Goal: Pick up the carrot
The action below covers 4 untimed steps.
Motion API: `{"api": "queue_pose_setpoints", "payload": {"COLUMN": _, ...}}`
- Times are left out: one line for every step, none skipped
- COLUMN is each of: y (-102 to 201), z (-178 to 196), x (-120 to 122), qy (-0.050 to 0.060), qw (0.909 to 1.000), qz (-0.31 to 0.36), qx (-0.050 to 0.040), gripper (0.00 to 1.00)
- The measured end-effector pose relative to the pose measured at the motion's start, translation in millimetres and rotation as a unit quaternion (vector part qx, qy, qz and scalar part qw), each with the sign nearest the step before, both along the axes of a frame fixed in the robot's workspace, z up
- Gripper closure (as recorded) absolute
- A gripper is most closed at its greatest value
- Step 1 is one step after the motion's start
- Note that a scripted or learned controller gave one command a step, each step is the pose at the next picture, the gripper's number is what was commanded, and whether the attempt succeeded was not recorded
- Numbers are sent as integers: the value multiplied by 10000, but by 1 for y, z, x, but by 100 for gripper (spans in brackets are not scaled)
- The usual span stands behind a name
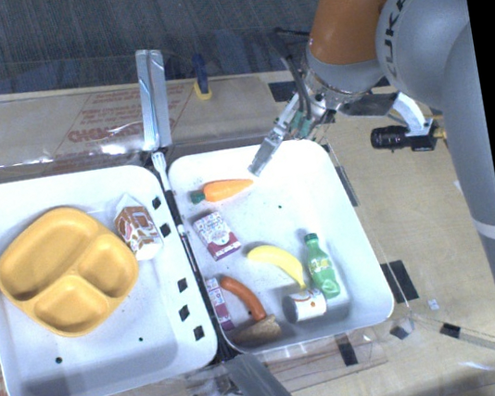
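Orange carrot (227,188), green stub at its left end, lies on its side near the far wall of the right bin (361,248), pointing right. Nothing touches it.

Gripper (258,164): slim, grey, reaching down and to the left from the wrist, its tip just beside the carrot's right end and slightly beyond it, over the bin's far rim. It is too small and blurred to tell whether it stands apart or together; nothing can be seen held in it.

Arm (405,15): grey with an orange band, entering from the upper right.

Right bin, further contents:
- small red carton (216,234), nearer than the carrot, toward the left wall.
- yellow banana (277,261), roughly mid-bin.
- green bottle (321,266), lying just right of the banana.
- small white can (304,306), next to the bottle's lower end.
- reddish-brown sausage (244,296), lying at a slant near the left wall.
- dark brown item (256,332), at the near wall, kind unclear.
- flat red packet (216,303), against the left wall beside the sausage.

Left bin (35,388), contents:
- yellow divided plate (65,270), three compartments, in the left half.
- brown-and-white packet (138,228), just right of the plate, close to the wall shared with the right bin.

Bench (401,214): tan surface under both bins, with a clear printed sheet (84,121) beyond the left bin.
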State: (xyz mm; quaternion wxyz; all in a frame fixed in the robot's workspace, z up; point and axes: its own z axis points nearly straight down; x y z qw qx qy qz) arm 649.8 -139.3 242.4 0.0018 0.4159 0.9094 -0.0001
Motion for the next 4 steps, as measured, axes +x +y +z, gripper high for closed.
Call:
{"api": "queue_pose_setpoints", "payload": {"y": 39, "z": -49, "x": -2, "qy": 26, "qw": 9931, "qz": 1176, "qx": 7, "gripper": 0}}
{"api": "queue_pose_setpoints", "payload": {"y": 36, "z": -105, "x": -14, "qy": 25, "qw": 9991, "qz": 432, "qx": 6, "gripper": 0}}
{"api": "queue_pose_setpoints", "payload": {"y": -11, "z": -2, "x": 1, "qy": 6, "qw": 9991, "qz": 431, "qx": 2, "gripper": 0}}
{"api": "queue_pose_setpoints", "payload": {"y": 31, "z": -22, "x": -1, "qy": 19, "qw": 9704, "qz": 2416, "qx": 2, "gripper": 0}}
